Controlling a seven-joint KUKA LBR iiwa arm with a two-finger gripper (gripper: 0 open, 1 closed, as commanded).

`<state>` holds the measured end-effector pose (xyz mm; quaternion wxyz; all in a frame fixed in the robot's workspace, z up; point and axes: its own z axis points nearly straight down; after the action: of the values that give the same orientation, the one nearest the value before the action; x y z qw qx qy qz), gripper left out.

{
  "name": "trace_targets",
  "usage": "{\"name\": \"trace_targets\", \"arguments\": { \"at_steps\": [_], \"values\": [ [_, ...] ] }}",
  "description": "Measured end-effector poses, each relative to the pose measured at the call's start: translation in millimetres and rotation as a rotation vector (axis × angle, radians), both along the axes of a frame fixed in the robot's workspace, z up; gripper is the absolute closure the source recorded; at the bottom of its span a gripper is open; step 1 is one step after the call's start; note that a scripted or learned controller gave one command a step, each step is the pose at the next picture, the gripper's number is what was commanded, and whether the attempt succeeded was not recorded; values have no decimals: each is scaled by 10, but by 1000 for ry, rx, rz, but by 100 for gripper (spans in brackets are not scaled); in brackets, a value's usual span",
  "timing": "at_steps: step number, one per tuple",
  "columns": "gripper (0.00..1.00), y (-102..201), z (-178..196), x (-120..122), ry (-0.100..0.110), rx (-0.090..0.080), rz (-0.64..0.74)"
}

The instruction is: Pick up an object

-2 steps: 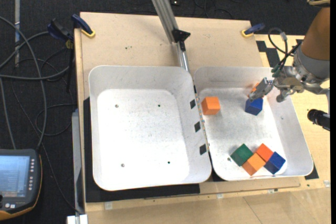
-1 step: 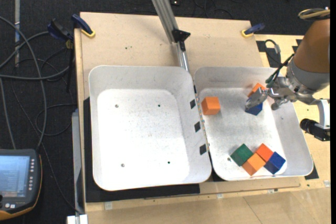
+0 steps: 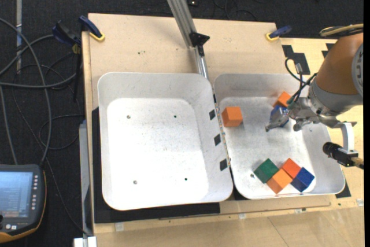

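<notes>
In the right bin (image 3: 231, 87) an orange cube (image 3: 232, 116) lies alone near the left wall. At the front of that bin a green cube (image 3: 266, 170), two orange blocks (image 3: 280, 181) (image 3: 291, 168) and a blue cube (image 3: 303, 180) sit in a tight cluster. Another orange block (image 3: 283, 99) lies toward the bin's back right, partly hidden by the arm's wrist. My gripper (image 3: 278, 120) hangs low over the bin floor just in front of that block, well right of the lone orange cube. No object is visibly held.
The left bin (image 3: 115, 89) lies beside the right one, sharing a middle wall. A slanted metal pole (image 3: 176, 0) runs from the top down to the bins' junction. Clamps (image 3: 92, 29) (image 3: 278, 33) sit at the bench's back corners.
</notes>
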<state>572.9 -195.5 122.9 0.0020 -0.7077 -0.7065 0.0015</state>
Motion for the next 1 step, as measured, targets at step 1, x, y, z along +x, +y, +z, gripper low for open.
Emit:
{"name": "trace_targets", "arguments": {
  "at_steps": [1],
  "values": [
    [100, 0, 135, 21, -7, -1, 1]
  ]
}}
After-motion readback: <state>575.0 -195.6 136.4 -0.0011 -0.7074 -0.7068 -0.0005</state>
